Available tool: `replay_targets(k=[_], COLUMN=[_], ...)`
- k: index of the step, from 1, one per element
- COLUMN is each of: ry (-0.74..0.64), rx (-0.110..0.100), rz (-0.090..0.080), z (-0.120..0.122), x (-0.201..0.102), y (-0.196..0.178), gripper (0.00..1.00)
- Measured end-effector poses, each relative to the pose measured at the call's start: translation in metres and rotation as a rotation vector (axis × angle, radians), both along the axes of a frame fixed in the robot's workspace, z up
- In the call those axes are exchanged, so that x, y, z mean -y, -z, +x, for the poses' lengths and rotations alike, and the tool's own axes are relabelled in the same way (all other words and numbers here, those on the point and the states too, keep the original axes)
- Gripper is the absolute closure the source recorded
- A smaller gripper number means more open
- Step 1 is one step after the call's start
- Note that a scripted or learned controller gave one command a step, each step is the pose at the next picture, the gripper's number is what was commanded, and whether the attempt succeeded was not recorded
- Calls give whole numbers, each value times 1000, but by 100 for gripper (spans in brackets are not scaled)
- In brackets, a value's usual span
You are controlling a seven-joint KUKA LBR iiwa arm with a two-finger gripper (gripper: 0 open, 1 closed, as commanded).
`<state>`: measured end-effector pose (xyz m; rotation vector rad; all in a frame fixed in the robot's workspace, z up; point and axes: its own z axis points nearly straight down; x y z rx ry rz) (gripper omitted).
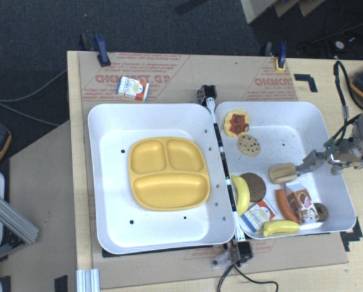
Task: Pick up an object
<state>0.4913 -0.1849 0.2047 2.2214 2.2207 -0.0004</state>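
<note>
My claw (307, 163) reaches in from the right over the right bin (303, 115), with its tips low beside the tan bread-like piece (282, 173). The piece looks like a short, rounded loaf or bun, pale brown, lying flat near the middle of that bin. One finger seems to touch its right end, but the view is too coarse for me to say whether my claw is spread or closed, or whether anything sits between the fingers.

Around the tan piece lie the other toy foods. Just left of it is a dark brown round patty (254, 186), and left of that a yellow banana (242, 194) against the bin's left wall. Farther away sit a speckled cookie (249, 145) and a small pizza slice with red topping (236, 123). Nearer are an orange-red sausage (285, 205), a brown and white packet (303, 204), a second banana (281, 227) and a small card with red print (259, 213).

The left bin (108, 163) holds a yellow divided plate (168, 173) with three compartments. A small red and white box (133, 88) lies on the bench (169, 72) beyond the left bin.
</note>
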Motion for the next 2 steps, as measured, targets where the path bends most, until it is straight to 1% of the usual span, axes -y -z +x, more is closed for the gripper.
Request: replay_targets(k=[1,2], ry=[-6,-3], rx=[6,11], rz=[0,-3], z=[47,44], x=[-50,-91], y=[123,116], gripper=[0,0])
